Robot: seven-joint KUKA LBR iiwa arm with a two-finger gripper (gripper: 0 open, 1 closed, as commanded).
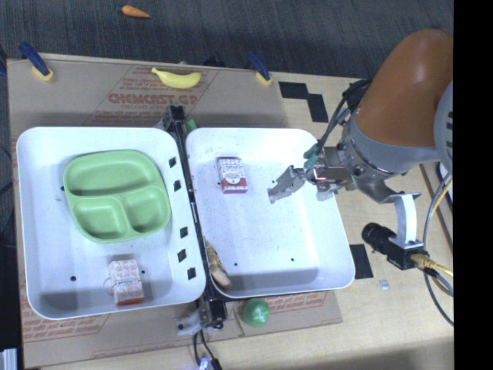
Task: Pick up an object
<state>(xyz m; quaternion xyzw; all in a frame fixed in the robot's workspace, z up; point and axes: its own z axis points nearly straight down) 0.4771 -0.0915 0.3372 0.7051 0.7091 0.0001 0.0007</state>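
A small red-and-white carton (232, 174) lies in the right bin (308, 264), towards its back left. My gripper (303, 188) hangs over the right side of that bin, roughly a hand's width right of the carton. Its fingers (282, 185) stand apart with nothing between them, so it is open. In the left bin (31, 206) a second small carton (125, 281) lies near the front, and a green divided plate (115, 195) takes up the middle.
A tan object (216, 269) rests in the right bin's front left corner. A yellow banana (177, 76) lies on the cardboard behind the bins, and a green ball (256, 311) in front. An orange carrot (135, 11) is on the floor beyond.
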